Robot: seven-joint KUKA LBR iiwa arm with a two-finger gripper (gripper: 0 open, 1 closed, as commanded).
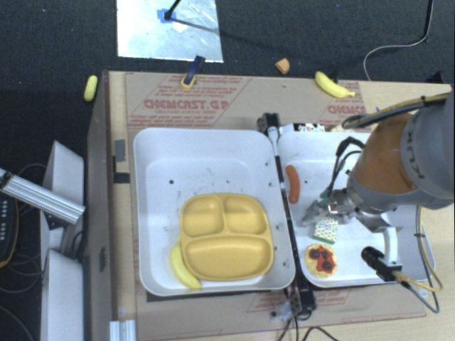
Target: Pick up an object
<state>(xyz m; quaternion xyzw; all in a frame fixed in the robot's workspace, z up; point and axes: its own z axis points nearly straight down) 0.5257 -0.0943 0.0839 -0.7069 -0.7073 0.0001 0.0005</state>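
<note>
My gripper (pixel 321 210) is low in the right bin (pixel 313 144), in its middle part. Just below its tip, and touching or nearly touching it, lies a small green-and-white patterned block (pixel 326 229). An orange-red sausage (pixel 291 182) lies along the bin's left wall, apart from the gripper. A small round pizza toy (pixel 321 258) sits near the bin's front edge. The arm's orange band (pixel 384 163) hides the bin's right side.
The left bin (pixel 163 155) holds a yellow divided plate (pixel 226 234) with a yellow banana (pixel 182 267) against its lower left rim. On the cardboard behind the bins lie another banana (pixel 333 85) and a small orange piece (pixel 283 65).
</note>
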